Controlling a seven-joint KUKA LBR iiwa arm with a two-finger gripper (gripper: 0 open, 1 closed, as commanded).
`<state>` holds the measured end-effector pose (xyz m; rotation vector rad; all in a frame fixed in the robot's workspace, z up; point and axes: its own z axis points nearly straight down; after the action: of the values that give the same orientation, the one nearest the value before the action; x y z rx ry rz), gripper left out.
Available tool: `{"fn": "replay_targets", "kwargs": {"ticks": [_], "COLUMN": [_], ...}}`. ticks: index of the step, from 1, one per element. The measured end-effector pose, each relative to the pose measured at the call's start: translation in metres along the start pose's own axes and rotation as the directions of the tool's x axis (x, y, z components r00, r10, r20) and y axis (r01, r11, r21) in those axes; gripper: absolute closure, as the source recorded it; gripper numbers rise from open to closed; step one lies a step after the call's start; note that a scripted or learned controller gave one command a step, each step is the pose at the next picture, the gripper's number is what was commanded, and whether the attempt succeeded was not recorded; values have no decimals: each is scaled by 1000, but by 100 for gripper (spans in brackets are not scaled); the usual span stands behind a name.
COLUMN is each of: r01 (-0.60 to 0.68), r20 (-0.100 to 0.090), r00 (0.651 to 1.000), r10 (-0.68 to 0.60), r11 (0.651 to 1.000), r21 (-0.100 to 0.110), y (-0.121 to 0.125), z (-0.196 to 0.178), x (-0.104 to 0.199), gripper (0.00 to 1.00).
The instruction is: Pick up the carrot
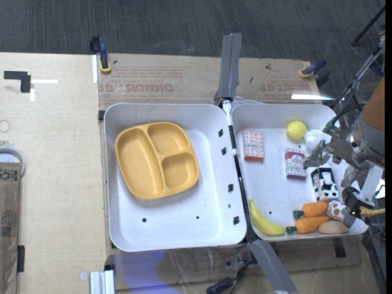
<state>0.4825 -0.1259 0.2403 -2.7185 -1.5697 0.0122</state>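
Note:
Two orange carrots with green tops lie in the front right corner of the right bin point(269, 182). One carrot point(315, 209) is just behind the other carrot point(310, 224). My gripper point(335, 167) hangs over the bin's right side, a little behind the carrots and above a black-and-white carton point(323, 185). It is apart from both carrots, and nothing shows held in it. The arm's body covers the bin's right rim.
Beside the carrots are a banana point(264, 220), a tan lump point(332, 227) and a spotted piece point(336, 210). Further back sit a yellow ball point(296, 130), a white object point(313, 139) and two red-and-white boxes point(253, 146) point(295, 163). The left bin point(184, 225) holds a yellow divided plate point(157, 159).

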Motion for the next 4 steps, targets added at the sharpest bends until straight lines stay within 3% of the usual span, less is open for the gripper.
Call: {"fn": "replay_targets", "kwargs": {"ticks": [1, 2, 3, 4], "r01": [-122, -105, -98, -62], "r20": [-3, 0, 0, -10], "r00": [992, 995, 995, 998], "r10": [122, 105, 98, 61], "r11": [992, 995, 995, 998], "r21": [3, 1, 4, -14], "y": [-21, -37, -12, -5], "z": [152, 52, 62, 134], "x": [27, 56, 10, 9], "gripper": [0, 0, 0, 0]}}
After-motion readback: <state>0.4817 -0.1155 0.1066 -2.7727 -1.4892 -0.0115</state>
